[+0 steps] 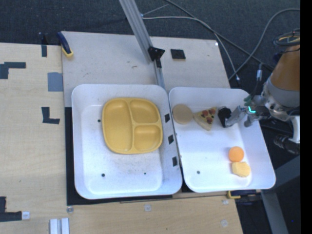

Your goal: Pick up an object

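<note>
My hand (238,117), whose opening I cannot tell and which grips nothing I can see, hangs near the pizza slice (206,118); I should centre over that slice before lowering.

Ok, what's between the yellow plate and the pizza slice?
Camera view: the bins' adjoining rims, then a tan disc beside the pizza slice.

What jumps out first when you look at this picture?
The big yellow divided plate in the left bin stands out most. In the right bin, a small orange ball sits by a pale yellow lump, and the gripper reaches in near a toy pizza slice.
</note>
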Motion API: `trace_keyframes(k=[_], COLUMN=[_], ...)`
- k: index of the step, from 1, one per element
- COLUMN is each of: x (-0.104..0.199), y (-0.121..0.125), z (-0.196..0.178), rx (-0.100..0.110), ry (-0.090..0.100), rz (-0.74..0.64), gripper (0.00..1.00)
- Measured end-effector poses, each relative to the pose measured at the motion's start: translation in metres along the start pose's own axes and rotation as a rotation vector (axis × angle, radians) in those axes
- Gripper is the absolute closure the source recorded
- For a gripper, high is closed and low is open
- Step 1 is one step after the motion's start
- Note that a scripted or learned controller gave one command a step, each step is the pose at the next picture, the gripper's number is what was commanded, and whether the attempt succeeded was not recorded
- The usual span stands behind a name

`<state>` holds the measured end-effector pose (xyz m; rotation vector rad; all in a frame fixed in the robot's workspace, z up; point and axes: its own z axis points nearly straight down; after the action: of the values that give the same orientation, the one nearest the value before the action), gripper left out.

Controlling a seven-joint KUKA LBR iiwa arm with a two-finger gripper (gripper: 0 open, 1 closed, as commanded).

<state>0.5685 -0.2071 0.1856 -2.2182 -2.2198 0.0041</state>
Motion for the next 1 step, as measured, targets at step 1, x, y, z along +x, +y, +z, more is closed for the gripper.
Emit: trace_keyframes(k=[1], x=[0.0000], y=[0.0008], z=[-0.0011], rx=[-0.003], ry=[-0.001], rz=[0.000], gripper=[0.00])
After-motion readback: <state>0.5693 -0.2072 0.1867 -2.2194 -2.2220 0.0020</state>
